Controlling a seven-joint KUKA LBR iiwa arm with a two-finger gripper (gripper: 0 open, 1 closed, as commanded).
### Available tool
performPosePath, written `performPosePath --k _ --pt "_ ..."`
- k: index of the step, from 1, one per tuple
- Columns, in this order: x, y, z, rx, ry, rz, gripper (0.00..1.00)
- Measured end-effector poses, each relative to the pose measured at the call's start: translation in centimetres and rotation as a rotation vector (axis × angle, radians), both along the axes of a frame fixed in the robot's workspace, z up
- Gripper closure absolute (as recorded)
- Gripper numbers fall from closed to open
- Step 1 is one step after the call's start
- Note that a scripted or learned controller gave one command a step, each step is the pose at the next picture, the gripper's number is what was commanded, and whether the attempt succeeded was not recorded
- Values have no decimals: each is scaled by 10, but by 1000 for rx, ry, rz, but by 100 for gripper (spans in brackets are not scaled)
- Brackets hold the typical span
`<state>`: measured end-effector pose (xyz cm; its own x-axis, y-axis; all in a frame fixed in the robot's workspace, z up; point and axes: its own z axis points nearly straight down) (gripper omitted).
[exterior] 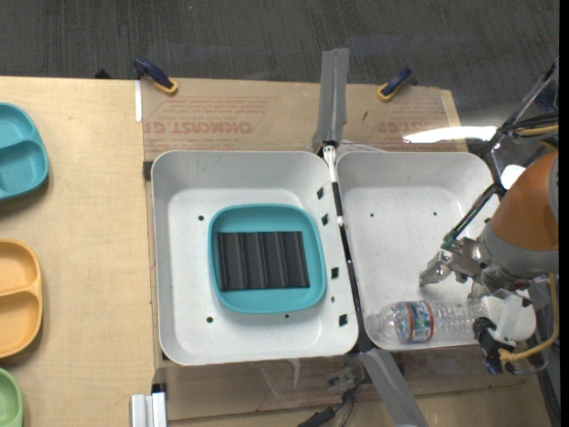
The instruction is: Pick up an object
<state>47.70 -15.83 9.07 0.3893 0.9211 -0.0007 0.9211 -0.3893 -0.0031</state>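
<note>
— Looking down on two white bins side by side: left bin (178,238) bearing a teal tray (265,261) with a dark ribbed insert; right bin (400,194) bearing the clear water bottle (422,320).

— Lying how?

— Flat on its side along the near wall of the right bin, long axis running left to right across the view, blue-and-red label about mid-body, right end tucked under the wrist hardware.

— And the grey KUKA arm (533,221)?

— Reaching in from the right, orange band above the wrist, gripper (437,269) poised over the right bin's floor.

— Relation to the bottle?

— Just beside and beyond it: bottle sitting toward the near edge from the fingertips, close, not between them. Probably calls for a short shift toward the near wall, closing across the short axis.

— Fingers?

— Seemingly spread slightly, clamped on nothing.
</note>
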Motion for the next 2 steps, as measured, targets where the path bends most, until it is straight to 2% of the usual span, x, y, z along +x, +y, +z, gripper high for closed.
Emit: performPosePath --k 1,2 --pt "0 36 17 0 0 115 0" --pt "0 -52 75 -2 -1 -9 0"
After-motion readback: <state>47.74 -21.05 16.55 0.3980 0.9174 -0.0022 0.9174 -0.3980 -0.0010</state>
